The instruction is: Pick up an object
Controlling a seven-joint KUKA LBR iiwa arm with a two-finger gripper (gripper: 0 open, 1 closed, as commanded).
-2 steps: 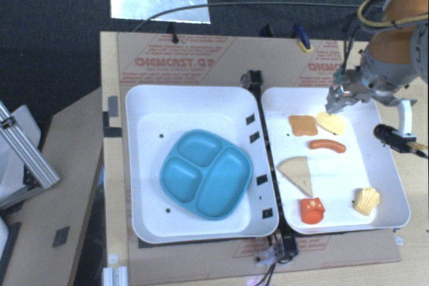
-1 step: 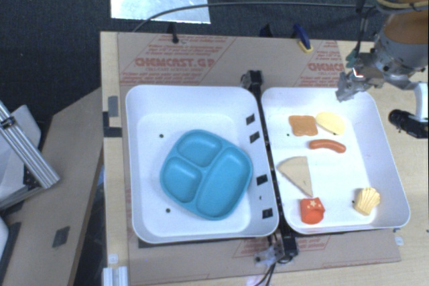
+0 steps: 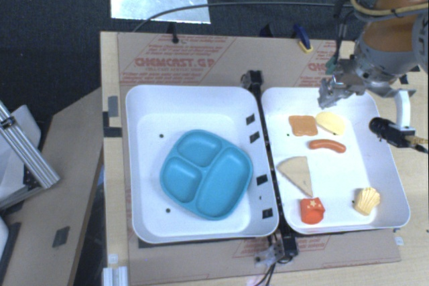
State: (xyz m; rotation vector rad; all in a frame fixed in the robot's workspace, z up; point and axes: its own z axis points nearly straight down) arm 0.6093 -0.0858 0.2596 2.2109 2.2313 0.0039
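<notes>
The right bin (image 3: pixel 385 164) holds several toy foods: an orange toast slice (image 3: pixel 303 124), a pale yellow round piece (image 3: pixel 331 122), a red sausage (image 3: pixel 327 145), a tan wedge (image 3: pixel 297 173), a red pepper-like piece (image 3: pixel 312 210) and a yellow ridged piece (image 3: pixel 366 199). My gripper (image 3: pixel 328 98) hangs over the bin's far edge, just above the pale yellow piece, with nothing visibly between its fingers.
The left bin (image 3: pixel 144 144) bears a blue sectioned plate (image 3: pixel 205 173). A black divider with clips (image 3: pixel 261 144) runs between the bins. A black fitting (image 3: pixel 389 130) sits at the right bin's right rim. Cables cross the bench behind the bins.
</notes>
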